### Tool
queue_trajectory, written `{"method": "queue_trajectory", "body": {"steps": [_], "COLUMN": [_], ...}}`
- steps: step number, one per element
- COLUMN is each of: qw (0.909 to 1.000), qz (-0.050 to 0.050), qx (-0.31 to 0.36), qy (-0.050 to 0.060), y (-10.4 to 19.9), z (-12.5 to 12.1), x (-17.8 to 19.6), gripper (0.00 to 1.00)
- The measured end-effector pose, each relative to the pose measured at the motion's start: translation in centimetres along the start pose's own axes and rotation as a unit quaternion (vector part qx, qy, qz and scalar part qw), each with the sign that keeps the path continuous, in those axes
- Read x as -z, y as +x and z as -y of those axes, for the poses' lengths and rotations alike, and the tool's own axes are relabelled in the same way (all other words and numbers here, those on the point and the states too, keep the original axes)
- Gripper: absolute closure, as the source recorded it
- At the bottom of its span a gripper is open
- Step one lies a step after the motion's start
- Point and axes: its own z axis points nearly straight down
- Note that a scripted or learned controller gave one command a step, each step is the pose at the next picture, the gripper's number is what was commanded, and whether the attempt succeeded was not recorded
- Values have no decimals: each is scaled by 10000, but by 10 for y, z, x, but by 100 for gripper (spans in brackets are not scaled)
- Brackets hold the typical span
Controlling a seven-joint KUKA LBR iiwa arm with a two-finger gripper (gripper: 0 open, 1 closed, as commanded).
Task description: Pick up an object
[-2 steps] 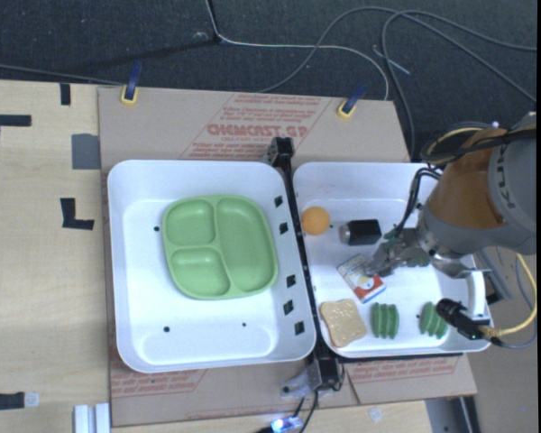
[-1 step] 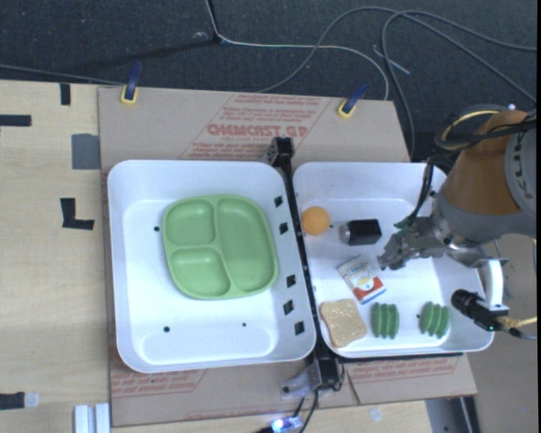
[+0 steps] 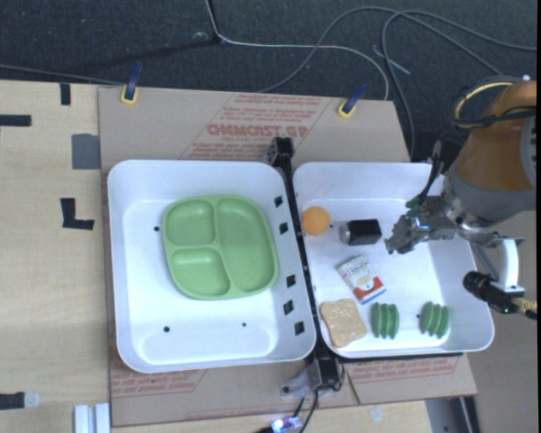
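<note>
Well, my grey arm (image 3: 496, 165) reaches over the right white bin's (image 3: 460, 336) right edge; my gripper (image 3: 404, 239) hovers near the black-and-silver cylinder (image 3: 360, 232) mid-bin, grip undiscernible; the small orange ball (image 3: 316, 221) sits by the left wall.

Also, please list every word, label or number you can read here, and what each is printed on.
"CHEMCAST GP": red print on the brown board under the bins, roughly legible; the smaller red lines around it are too blurred to read.
Small packet in the right bin: red and blue label, too small to read.
</note>
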Motion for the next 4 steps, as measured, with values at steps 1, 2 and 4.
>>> {"method": "queue_trajectory", "body": {"steps": [1, 2, 4], "qw": [10000, 10000, 10000], "qz": [5, -6, -10], "qx": [-6, 17, 20], "qy": [-5, 22, 18], "y": [-6, 41, 146], "z": [-7, -32, -77], "x": [59, 46, 51], "gripper": [100, 100, 100]}}
